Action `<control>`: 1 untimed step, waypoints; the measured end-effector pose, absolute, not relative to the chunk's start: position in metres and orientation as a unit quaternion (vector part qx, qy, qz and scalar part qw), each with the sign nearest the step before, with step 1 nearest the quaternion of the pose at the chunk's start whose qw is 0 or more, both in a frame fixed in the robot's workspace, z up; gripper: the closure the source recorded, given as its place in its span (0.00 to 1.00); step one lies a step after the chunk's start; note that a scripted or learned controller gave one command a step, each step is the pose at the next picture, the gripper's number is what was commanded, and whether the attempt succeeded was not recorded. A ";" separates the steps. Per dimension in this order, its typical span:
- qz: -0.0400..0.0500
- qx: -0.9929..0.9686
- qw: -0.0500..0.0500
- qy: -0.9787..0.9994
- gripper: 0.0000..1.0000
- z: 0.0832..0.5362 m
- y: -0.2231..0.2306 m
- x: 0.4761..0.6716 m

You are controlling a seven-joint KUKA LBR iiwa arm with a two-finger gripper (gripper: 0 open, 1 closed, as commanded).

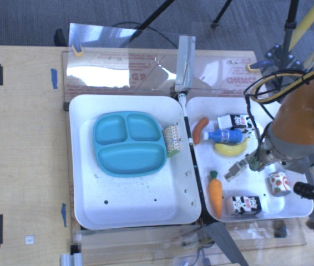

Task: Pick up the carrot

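Note:
The orange carrot [216,196] with a green top lies lengthwise near the left wall of the right bin [295,208], towards the front. My gripper [236,170] hangs over the middle of that bin, up and to the right of the carrot's green end and apart from it. Nothing shows in the gripper. The grey arm with its orange band [304,115] reaches in from the right.
The right bin also holds a red sausage [200,129], a blue bottle [230,135], a banana [229,148], a cow-print carton [244,205] beside the carrot, and a small can [279,183]. A blue divided plate [129,143] and a patterned cup [172,140] sit in the left bin [140,204].

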State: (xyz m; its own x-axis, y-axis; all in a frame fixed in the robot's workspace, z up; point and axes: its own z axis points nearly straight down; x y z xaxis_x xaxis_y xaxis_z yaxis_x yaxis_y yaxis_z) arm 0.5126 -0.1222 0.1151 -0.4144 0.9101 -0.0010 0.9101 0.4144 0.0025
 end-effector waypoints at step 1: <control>0.000 0.583 0.001 0.813 0.00 0.184 -0.062 0.502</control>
State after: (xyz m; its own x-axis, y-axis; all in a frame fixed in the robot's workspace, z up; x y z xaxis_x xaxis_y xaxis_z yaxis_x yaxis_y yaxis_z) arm 0.5019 -0.0624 0.1843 -0.3206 0.9472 -0.0012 0.9472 0.3206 0.0015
